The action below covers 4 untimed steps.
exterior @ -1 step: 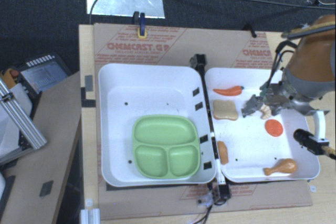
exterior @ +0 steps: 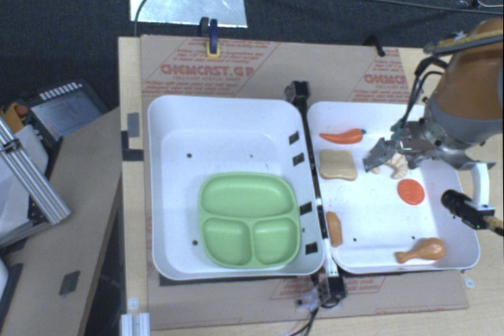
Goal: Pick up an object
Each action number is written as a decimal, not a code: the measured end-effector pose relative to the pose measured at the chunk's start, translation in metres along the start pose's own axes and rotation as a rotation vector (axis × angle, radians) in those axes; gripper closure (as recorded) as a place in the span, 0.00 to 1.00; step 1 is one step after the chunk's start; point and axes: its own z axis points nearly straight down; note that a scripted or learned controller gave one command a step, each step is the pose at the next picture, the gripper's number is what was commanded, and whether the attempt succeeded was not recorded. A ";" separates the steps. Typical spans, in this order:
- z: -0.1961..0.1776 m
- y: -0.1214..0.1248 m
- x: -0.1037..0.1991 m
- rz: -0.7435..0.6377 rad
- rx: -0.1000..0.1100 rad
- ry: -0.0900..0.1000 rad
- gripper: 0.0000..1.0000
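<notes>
The gripper (exterior: 383,156) is seen low in the right bin (exterior: 370,252), over a pale object (exterior: 396,164) that lies at its tip; whether that object is between the fingers cannot be told, nor whether the jaws are parted. The toast (exterior: 338,164) is just left, the chilli (exterior: 342,137) beyond it, a red disc (exterior: 410,191) nearer the camera. "CHEMCAST GP" can be read on the board (exterior: 206,68).

Pale lumpy object (exterior: 394,164) (beige), right bin, between chili and tomato slice
</notes>
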 end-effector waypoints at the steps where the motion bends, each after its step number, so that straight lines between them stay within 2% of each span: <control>1: 0.042 0.000 -0.001 0.002 0.004 0.001 0.00; 2: 0.097 0.010 -0.004 0.002 0.004 0.000 0.00; 3: 0.130 0.010 -0.003 0.002 0.003 0.001 0.00; 4: 0.118 0.011 -0.004 0.001 -0.001 0.000 1.00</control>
